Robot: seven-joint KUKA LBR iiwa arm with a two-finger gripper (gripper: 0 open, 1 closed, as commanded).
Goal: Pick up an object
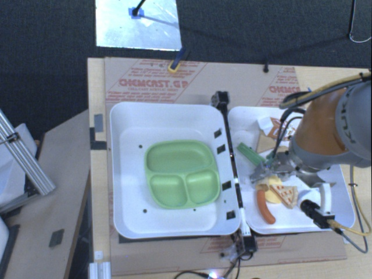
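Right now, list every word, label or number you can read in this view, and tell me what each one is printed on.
"CHEMCAST GP": red print on the brown protective sheet under the bins, behind the left bin; the letters are blurred, so the reading is approximate.
A second red print of the same kind on the sheet behind the right bin: too blurred to read for sure.
Smaller red lines under both prints: too small to read.
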